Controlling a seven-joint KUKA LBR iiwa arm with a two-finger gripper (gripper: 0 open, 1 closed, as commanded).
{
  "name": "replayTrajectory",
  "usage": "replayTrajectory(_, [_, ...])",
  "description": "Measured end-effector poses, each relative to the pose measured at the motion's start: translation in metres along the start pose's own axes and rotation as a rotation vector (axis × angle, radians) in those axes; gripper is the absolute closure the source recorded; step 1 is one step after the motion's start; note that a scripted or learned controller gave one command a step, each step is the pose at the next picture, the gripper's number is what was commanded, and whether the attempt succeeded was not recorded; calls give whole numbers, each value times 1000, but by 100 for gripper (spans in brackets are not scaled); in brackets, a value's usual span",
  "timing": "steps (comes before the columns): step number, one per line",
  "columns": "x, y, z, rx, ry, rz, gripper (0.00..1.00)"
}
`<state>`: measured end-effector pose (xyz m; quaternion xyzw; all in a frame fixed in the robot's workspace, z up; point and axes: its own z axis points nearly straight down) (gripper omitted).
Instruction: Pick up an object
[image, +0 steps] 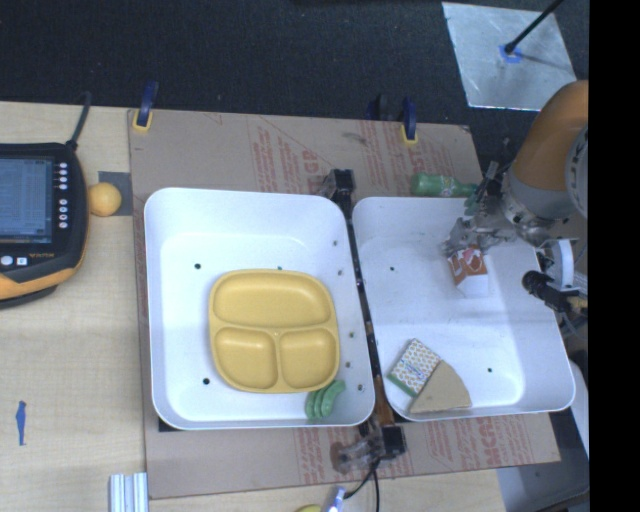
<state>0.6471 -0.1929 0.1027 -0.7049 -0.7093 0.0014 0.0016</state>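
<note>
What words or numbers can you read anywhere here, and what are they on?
Nothing can be read for sure.
Cardboard sheet under the bins: faint red printing in slanted rows, too blurred to read.
Handheld controller at the left: lit screen and buttons, too small to read.
Small red and white packet beneath the gripper: markings too blurred.
Patterned packet in the right bin: a green and white pattern, no clear letters.
</note>
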Motion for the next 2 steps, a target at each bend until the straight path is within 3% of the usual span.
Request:
replayTrajectory(1, [74,10,-47,-4,0,0,100])
replayTrajectory(2, [117,1,-90,-3,1,2,100])
